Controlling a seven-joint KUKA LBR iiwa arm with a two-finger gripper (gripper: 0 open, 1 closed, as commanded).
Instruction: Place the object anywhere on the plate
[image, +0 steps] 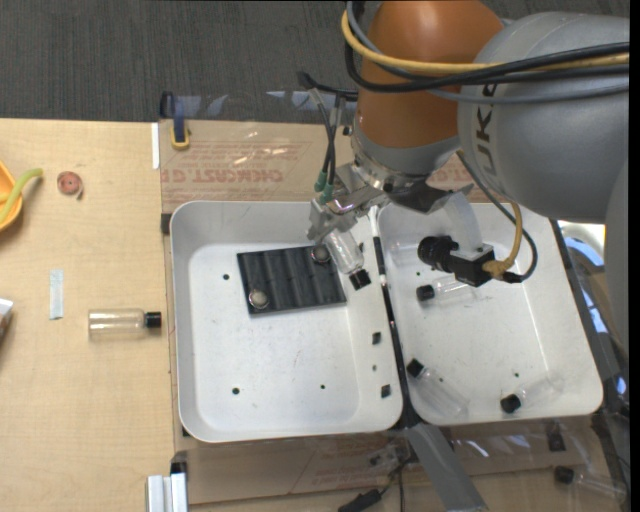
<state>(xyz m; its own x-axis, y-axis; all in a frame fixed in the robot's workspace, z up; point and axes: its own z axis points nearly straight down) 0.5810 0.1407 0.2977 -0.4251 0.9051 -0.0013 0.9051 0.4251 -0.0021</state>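
we see the arm (500, 90) reach in from the right, over the wall between the two bins; its gripper (335, 222) hangs above the far right part of the left bin (280, 365); we cannot tell whether the gripper is wide or narrow, for its tip is small and partly hidden from this slant.

a clear vial (347, 256) slants down to the right from just under the gripper's tip, ending in a black cap (361, 280); whether the vial is gripped or only lying there, we cannot tell; its upper part is over the right edge of the dark ribbed plate (290, 280), and the cap is just past that edge, near the wall between the bins.

the plate lies flat in the far half of the left bin; it bears a small round silvery piece (258, 297) near its front left corner and a second one (320, 254) near its far right corner, just beside the vial.

in the right bin (520, 340) we see three more capped vials: one (445, 291) toward the far left, one (432, 378) near the front left, one (512, 402) near the front rim.

on the bench (90, 400), left of the bins, lie a clear bottle (118, 321) with a black cap, a pale strip (56, 295) and a small reddish disc (68, 182), well apart from one another.
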